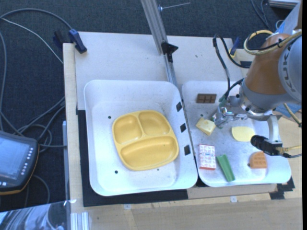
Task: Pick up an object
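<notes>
I have the jaws (221, 116) low in the right bin (192, 87), but from this slant I cannot tell whether they stand apart or together, and nothing shows between them. Just beside them, toward the divider, lies the pale yellow block (206, 126); it looks like the likeliest thing to pick, since it sits nearest and clear of its neighbours. On the other side, near the jaws, rests a flat yellow oval piece (242, 133). A little farther back lies a brown chocolate bar (206, 98). Farther forward sit the red-and-white carton (207, 156) and the green stick (225, 168) side by side, and an orange biscuit-like piece (258, 160) by the front corner. Well apart, in the left bin (96, 128), the yellow divided tray (145, 139) lies flat, too broad for the jaws, I judge.
</notes>
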You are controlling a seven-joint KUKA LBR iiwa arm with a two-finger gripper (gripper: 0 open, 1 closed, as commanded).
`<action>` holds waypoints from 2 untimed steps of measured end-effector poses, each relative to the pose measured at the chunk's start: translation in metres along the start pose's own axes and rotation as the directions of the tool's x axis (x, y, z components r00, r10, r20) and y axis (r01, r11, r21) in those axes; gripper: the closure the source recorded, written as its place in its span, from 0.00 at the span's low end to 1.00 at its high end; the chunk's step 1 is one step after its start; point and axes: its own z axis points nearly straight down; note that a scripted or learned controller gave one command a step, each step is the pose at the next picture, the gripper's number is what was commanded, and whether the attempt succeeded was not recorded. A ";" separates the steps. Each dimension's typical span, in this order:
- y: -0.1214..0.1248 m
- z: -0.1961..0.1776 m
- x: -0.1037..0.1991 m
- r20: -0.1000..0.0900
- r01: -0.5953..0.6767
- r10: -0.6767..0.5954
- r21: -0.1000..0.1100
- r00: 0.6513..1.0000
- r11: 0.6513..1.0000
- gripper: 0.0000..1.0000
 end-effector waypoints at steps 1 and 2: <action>0.008 -0.046 0.002 0.000 0.001 -0.001 0.002 1.000 1.000 1.00; 0.010 -0.100 0.002 0.000 0.000 0.000 0.000 1.000 1.000 1.00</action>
